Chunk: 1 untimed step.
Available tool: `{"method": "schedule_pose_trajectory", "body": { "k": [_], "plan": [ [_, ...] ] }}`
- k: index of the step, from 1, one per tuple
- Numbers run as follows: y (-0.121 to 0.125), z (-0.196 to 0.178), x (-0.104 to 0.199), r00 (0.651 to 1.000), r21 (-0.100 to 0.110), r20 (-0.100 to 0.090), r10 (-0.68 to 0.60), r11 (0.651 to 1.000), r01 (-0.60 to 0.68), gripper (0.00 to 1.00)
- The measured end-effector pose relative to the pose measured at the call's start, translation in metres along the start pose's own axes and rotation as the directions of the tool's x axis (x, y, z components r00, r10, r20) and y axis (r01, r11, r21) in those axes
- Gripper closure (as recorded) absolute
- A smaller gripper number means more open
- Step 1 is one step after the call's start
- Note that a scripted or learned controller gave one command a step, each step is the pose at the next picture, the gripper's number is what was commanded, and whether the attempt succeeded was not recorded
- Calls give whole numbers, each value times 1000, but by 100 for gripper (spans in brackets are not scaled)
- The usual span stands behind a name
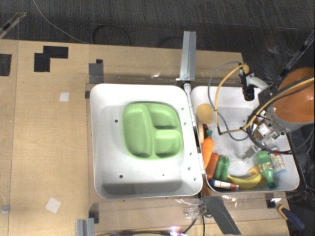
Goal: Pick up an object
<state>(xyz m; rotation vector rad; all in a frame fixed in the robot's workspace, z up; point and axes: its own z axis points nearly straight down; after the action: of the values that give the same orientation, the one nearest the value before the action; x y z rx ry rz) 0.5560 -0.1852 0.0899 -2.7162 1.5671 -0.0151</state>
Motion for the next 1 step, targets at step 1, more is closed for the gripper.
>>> {"method": "schedule_pose_trajectory", "body": {
  "k": [1],
  "plan": [
    [36,-3,-47,994,6,-8,107,994,-107,0]
  ]
}}
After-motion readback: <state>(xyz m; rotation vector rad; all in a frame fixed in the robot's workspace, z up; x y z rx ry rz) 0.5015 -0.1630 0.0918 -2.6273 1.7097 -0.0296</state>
